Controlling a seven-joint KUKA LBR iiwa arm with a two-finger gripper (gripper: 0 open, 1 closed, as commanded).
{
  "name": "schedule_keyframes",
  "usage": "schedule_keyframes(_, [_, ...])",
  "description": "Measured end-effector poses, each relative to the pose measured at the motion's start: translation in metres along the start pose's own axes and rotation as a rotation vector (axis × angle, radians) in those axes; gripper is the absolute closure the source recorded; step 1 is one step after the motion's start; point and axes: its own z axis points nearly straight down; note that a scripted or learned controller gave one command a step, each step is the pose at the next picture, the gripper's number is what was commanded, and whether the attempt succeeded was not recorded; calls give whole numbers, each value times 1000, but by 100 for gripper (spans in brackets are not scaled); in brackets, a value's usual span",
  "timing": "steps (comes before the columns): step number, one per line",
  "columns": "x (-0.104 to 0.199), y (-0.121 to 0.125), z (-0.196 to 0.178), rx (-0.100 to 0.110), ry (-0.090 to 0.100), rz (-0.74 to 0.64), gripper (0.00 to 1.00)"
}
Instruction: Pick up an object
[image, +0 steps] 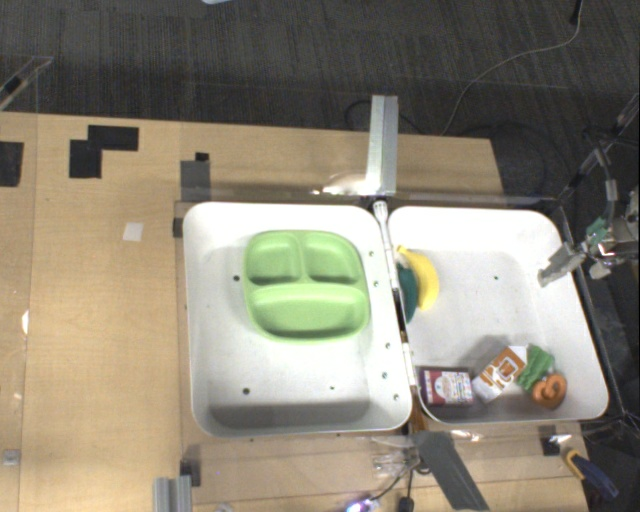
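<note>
With nothing seen between its fingers and its opening impossible to judge, the claw (560, 266) is held over the right white bin's (500, 240) edge, presumably approaching the yellow plastic banana (420, 278) by the divider or the small cartons (470, 382) near the front wall.

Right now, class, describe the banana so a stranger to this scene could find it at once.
Start at the right-hand white bin. Follow its left wall, beside the divider between the two bins, to about halfway along. The banana lies there against a dark green thing, the one plain yellow curved item, far from the cartons and carrot in the near corner.
</note>
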Motion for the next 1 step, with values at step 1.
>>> schedule_keyframes(1, [0,0,0,1,0,0,0])
